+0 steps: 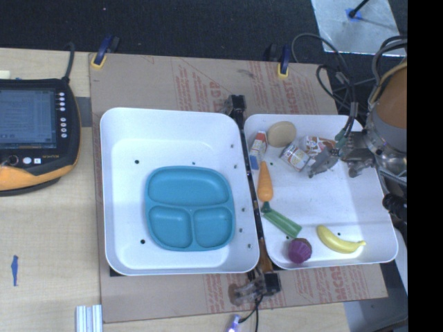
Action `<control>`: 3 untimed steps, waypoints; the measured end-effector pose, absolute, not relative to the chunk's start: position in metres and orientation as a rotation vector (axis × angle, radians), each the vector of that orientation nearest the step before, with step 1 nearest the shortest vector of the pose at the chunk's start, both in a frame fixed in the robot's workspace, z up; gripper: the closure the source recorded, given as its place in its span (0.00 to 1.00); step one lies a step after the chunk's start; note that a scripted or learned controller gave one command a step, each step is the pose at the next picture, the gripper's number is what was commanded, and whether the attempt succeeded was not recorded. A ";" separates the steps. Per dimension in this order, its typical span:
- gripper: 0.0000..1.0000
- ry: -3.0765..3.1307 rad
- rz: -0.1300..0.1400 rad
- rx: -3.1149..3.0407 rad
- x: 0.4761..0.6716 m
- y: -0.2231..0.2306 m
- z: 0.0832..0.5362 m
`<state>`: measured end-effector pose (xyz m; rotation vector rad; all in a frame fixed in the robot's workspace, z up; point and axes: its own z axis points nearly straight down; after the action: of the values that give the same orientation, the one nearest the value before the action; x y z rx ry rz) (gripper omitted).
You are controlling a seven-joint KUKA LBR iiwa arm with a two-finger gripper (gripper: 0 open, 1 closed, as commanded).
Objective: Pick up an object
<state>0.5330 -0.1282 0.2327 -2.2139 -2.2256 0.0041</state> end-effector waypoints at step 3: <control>1.00 -2.231 0.007 -2.209 0.476 -0.098 0.101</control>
<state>0.4757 -0.0981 0.1011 -2.2089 -2.2305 0.0072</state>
